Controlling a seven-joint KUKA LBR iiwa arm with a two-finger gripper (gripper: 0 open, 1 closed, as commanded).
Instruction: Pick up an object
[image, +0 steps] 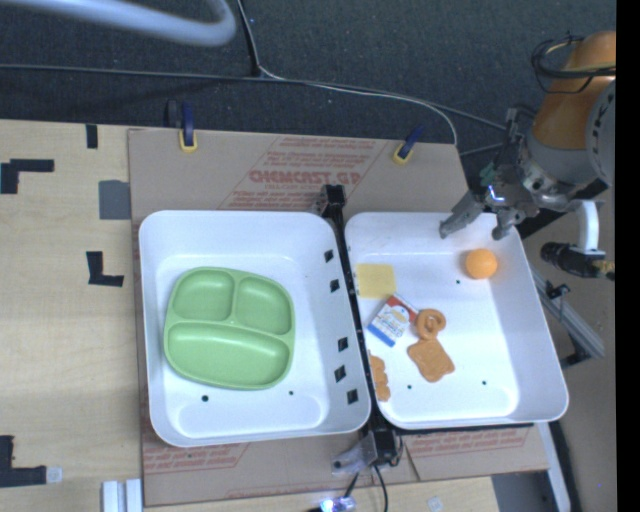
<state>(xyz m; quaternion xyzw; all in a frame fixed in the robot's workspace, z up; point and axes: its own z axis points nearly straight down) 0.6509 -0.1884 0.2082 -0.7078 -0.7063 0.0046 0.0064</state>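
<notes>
Overhead view of the counter (60, 300). The tool (472, 216) hangs with its fingers spread and empty above the far rim of the right bin (520, 340). Just beside it, on the bin floor, lies a small orange ball (481, 264), apart from the flat pieces nearer the divider. The ball is probably light, smooth and prone to rolling; a grasp across its widest middle seems safest.
</notes>
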